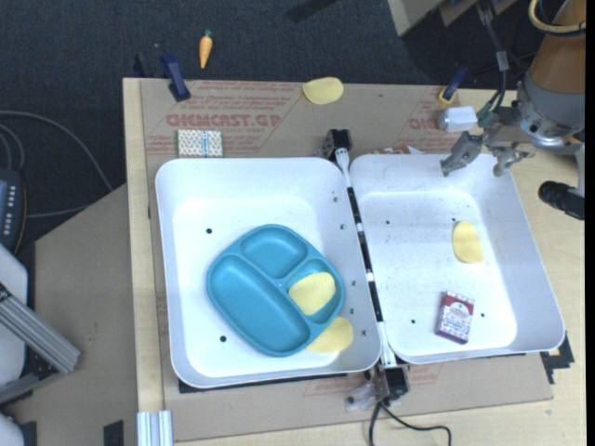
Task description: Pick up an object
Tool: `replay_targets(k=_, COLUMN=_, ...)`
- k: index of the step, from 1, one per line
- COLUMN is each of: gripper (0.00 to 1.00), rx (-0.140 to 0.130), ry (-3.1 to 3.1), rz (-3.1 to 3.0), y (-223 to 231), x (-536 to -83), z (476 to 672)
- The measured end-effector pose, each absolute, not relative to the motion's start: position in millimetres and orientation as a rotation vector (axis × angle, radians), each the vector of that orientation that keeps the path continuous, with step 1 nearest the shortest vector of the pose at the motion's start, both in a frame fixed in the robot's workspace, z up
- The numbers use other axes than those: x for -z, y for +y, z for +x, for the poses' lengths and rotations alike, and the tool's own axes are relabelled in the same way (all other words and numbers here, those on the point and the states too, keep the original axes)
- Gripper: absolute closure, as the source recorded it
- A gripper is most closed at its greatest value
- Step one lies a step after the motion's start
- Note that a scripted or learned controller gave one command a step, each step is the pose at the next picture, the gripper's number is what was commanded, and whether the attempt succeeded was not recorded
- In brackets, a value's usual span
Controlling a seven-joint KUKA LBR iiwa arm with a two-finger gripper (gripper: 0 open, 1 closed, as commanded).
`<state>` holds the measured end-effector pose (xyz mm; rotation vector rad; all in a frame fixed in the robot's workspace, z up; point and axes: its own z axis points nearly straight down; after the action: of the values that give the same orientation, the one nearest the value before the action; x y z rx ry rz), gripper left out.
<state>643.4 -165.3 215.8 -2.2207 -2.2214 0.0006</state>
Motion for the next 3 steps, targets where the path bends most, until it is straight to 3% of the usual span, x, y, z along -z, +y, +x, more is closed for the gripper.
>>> replay_targets(k=1, gripper=0.00, rx=-0.004, ry=-2.218, rz=-2.220, y=-207.5, x=-109.1, z=628.4)
replay_targets(k=2, gripper=0.00, rx=-0.001, ry=-2.219, rz=-2.220, y=-200.6, x=-84.0, z=588.6)
replay_targets(k=3, gripper=1.00, rx=0.002, ry=-2.221, rz=-2.223, y=-200.6, x=-94.9, z=589.7)
